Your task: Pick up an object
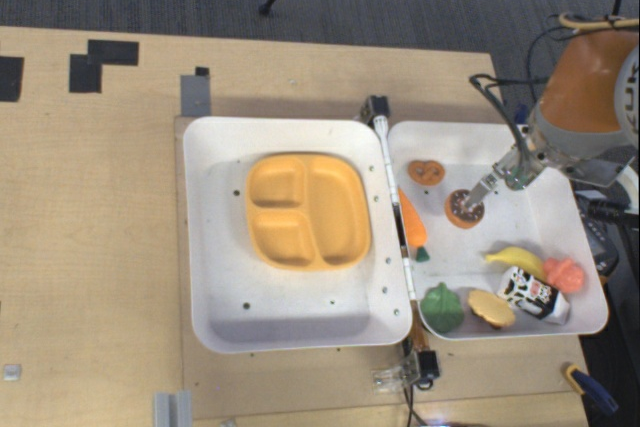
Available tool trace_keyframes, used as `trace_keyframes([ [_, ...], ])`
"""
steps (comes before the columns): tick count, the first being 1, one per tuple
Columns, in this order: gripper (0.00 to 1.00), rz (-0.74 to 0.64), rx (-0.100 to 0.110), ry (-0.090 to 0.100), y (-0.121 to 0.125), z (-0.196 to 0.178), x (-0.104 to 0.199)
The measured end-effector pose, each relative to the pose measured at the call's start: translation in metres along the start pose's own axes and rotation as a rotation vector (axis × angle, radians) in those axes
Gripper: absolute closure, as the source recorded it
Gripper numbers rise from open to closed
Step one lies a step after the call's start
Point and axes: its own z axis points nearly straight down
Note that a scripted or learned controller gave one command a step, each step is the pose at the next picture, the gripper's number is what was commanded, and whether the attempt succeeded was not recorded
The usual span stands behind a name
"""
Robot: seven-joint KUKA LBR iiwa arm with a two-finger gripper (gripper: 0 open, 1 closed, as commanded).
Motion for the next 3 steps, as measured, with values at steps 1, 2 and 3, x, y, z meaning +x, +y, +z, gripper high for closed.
trace_keyframes([
  [1,0.00,0.138,0.001,0.001,0.047,0.047,-0.011],
  [2,0.00,0.139,0.000,0.002,0.085,0.022,0.003],
  [3,0.00,0.185,-0.001,0.000,0.039,0.046,0.024],
])
